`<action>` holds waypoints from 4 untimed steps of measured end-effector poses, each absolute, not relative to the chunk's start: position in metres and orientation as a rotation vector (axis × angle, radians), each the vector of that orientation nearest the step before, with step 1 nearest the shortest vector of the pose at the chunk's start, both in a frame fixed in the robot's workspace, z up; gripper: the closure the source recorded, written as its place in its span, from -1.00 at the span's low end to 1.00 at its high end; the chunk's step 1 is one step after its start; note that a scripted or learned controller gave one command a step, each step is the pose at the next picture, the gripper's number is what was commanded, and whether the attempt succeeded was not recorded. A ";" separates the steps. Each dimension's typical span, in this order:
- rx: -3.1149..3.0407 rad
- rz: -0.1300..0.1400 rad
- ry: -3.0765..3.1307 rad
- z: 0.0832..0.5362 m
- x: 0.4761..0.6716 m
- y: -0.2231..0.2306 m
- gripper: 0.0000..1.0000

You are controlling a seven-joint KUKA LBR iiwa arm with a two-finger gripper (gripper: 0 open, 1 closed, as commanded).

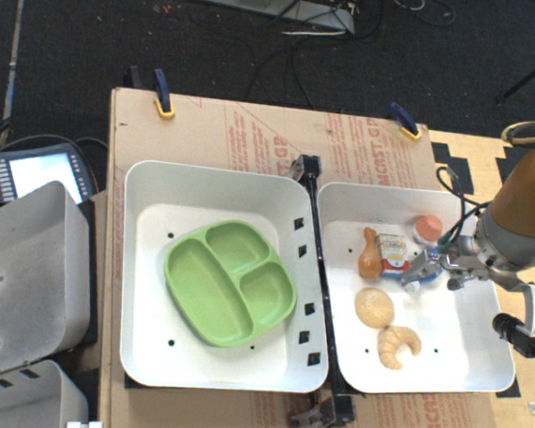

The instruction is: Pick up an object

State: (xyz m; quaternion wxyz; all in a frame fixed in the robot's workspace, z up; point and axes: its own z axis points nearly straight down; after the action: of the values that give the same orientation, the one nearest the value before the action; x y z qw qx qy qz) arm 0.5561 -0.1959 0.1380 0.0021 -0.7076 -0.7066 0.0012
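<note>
The right bin (479,360) holds several toy foods. A brown drumstick-shaped piece (370,252) lies at its left side, and a small white carton (392,248) lies beside it. A red-capped item (427,227) sits behind them. Nearer the front are a round tan bun (374,307) and a croissant (398,346). My gripper (425,271) reaches in from the right and hangs low, just right of the carton and below the red-capped item. I cannot tell whether it touches the carton.
The left bin (133,337) holds a green divided plate (231,282). A black divider (315,260) runs between the bins. The arm's orange band (534,187) stands over the right bin's far right edge. A grey box (16,278) sits left of the bench.
</note>
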 end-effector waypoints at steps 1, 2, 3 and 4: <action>-2.220 0.004 -2.217 0.089 0.555 -0.195 -1.00; -2.224 0.000 -2.221 0.102 0.557 -0.195 1.00; -2.223 -0.005 -2.229 0.166 0.559 -0.195 1.00; -2.221 -0.004 -2.229 0.209 0.563 -0.192 1.00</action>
State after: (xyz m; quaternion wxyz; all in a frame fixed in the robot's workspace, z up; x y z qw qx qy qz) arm 0.5628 -0.1921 0.2094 -0.0027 -0.7058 -0.7084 -0.0012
